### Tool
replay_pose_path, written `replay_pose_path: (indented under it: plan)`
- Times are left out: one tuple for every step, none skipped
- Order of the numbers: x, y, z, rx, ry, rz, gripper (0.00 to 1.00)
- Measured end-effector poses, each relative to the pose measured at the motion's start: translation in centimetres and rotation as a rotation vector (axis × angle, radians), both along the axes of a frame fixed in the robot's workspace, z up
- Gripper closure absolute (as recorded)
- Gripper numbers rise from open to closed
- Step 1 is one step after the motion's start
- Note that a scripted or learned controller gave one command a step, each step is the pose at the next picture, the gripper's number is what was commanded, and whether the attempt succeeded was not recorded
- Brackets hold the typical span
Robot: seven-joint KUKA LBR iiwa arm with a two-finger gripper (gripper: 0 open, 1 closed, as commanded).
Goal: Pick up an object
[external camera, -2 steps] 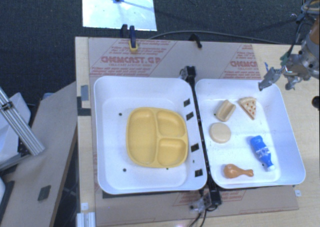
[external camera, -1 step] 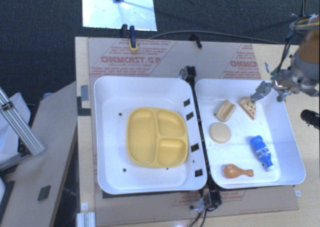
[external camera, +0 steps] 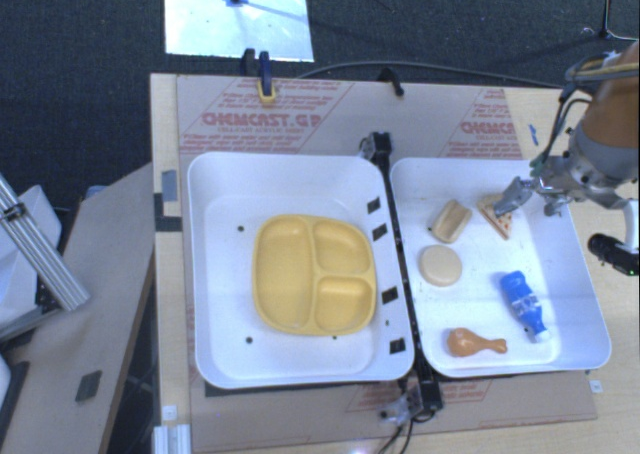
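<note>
gripper point(external camera: 522, 195) hangs over the pizza slice point(external camera: 497, 216) at right bin's point(external camera: 590, 287) far end, lined up to grab; finger state unclear.

arm point(external camera: 612, 112) cropped at right edge; gripper point(external camera: 530, 192) fingers unclear

Blue bottle point(external camera: 523, 304) flat in right bin point(external camera: 580, 262)

The grey arm point(external camera: 608, 132) with its orange band reaches in from the right, wrist bent leftward, gripper point(external camera: 530, 194) held low
</note>
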State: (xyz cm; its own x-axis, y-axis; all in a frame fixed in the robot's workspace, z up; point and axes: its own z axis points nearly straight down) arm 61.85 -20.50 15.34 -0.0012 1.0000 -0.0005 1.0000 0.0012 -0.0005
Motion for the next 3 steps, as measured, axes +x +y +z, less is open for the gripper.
replay_pose_path:
  plan:
    - [-0.9,0.5,-5.0,0.001,0.000,0.000,0.00]
    - [-0.7,0.4,-3.7,-0.002,-0.006,0.002,1.00]
    - [0.4,0.8,1.6,-0.001,-0.008,0.004,1.00]
